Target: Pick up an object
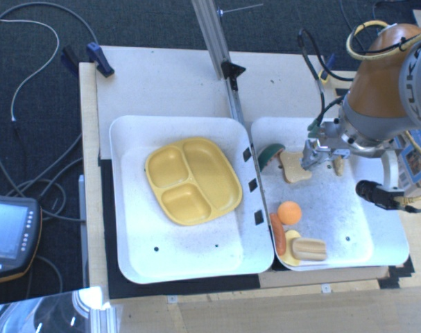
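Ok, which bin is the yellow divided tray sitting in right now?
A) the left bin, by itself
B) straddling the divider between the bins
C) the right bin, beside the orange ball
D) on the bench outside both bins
A: the yellow divided tray lies wholly inside the left bin, while the orange ball and the other small items sit in the right bin, where the gripper is.

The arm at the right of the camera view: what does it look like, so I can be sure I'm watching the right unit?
The arm has a bulky orange section above a grey wrist. Black cables loop around it, one yellowish loop on top. The gripper is small, grey metal.
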`<action>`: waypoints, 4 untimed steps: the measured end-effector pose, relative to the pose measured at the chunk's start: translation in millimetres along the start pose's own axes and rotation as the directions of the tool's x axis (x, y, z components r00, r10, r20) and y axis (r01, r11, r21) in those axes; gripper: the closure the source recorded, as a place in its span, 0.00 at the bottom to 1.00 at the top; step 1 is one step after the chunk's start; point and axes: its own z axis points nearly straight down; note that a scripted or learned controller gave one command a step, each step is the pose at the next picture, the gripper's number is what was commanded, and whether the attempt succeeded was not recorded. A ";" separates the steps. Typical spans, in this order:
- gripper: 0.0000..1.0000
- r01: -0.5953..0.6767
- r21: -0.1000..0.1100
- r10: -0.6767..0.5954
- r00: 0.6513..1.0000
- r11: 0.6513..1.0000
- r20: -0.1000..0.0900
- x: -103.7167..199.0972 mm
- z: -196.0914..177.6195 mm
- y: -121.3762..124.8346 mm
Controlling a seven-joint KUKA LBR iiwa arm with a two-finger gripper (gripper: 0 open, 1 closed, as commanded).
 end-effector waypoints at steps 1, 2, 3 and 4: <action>1.00 -0.001 0.006 0.001 1.000 1.000 0.000 0.4 0.4 0.5; 1.00 0.004 0.005 -0.004 1.000 1.000 -0.003 47.4 -14.3 13.6; 1.00 0.004 0.005 -0.004 1.000 1.000 -0.003 96.2 -24.7 25.5; 1.00 0.004 0.005 -0.004 1.000 1.000 -0.003 143.1 -28.0 56.2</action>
